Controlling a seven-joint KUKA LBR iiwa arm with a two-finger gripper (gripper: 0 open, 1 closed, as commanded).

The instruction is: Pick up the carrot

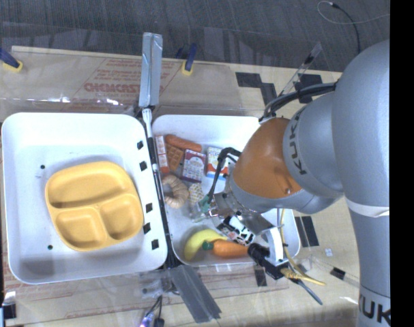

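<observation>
Hovering gripper [237, 231] just above carrot [228, 249], lying touching banana [198, 241] at right bin's [193, 122] near edge; finger opening impossible to tell. Judging carrot light, stiff, smooth; favouring a grasp across its thick middle.

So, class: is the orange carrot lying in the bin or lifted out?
In: the orange carrot lies flat in the right white bin, beside the yellow banana.
</observation>
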